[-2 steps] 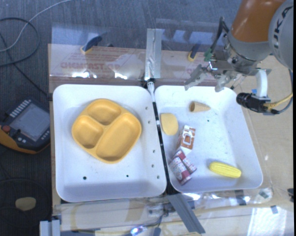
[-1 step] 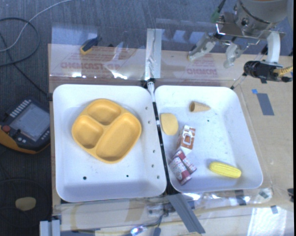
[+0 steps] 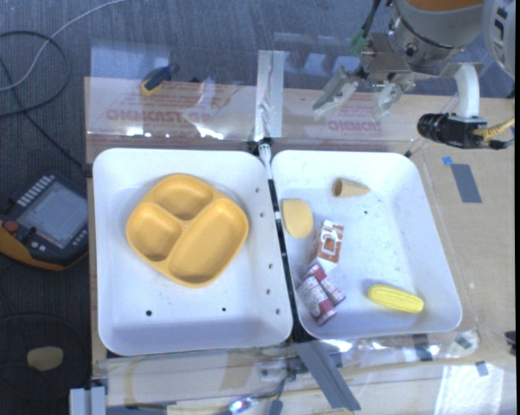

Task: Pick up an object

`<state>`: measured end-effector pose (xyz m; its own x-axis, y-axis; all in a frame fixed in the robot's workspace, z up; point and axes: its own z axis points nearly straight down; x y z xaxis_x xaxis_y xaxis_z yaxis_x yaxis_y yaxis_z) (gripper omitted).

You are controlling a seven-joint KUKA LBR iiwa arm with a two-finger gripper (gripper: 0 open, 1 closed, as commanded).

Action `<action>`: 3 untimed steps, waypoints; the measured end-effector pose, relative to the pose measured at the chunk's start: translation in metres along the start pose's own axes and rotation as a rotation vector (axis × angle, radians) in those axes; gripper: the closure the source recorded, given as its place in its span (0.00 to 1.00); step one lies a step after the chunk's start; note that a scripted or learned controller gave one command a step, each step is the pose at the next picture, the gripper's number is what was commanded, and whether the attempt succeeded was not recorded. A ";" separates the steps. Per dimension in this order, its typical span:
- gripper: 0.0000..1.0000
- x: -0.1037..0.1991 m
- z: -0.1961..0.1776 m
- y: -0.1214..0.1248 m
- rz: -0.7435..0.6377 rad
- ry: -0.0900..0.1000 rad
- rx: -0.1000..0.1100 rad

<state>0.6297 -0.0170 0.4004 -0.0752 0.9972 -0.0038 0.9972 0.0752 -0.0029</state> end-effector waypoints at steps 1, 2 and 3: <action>0.00 -0.023 0.146 0.004 0.156 0.001 0.002; 0.00 -0.052 0.219 -0.056 0.242 0.004 0.003; 0.00 -0.068 0.308 -0.085 0.269 0.006 -0.001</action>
<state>0.5496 -0.0925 0.0934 0.1926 0.9813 0.0013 0.9813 -0.1926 -0.0018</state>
